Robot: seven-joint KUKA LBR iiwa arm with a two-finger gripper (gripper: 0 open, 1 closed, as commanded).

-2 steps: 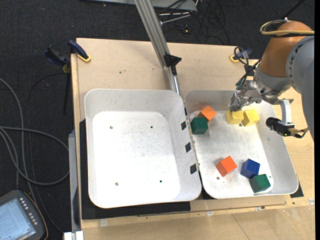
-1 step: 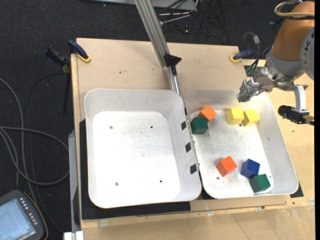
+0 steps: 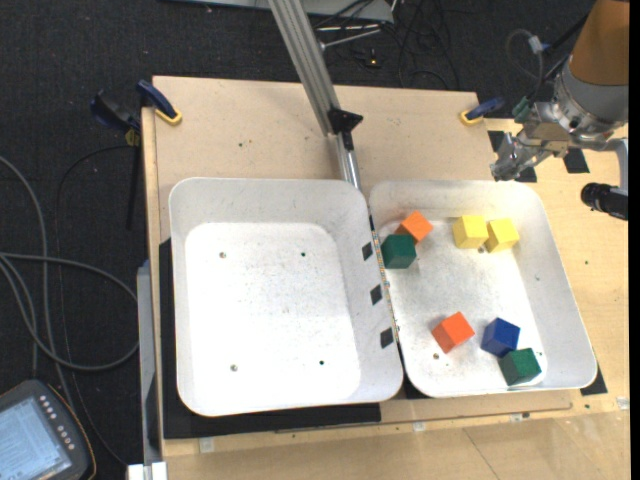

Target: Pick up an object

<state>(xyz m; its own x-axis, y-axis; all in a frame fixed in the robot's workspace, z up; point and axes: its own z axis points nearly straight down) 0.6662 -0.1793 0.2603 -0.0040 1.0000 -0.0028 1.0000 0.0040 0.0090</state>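
Blocks: 7 in the right bin [image 3: 560, 298]. Orange block [image 3: 417, 227] touches green block [image 3: 398, 252] near the bin's left wall; 2 yellow blocks [image 3: 470, 232] [image 3: 502, 234] sit side by side at the far end. Second orange block [image 3: 453, 330], blue block [image 3: 500, 335] and second green block [image 3: 520, 366] lie near the front. End effector [image 3: 512, 164] hangs above the bin's far right corner, holding nothing; grip state cannot be told. Left bin [image 3: 200, 208] beside it on the tabletop [image 3: 250, 118].

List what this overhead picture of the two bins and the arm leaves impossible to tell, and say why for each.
- Gripper: small and blurred at the right bin's far rim, so finger state is unreadable.
- Arm: cut off by the top and right edges.
- Two yellow blocks: whether they touch or sit just apart is too fine to judge.
- Green block: the blue block hides its far edge.
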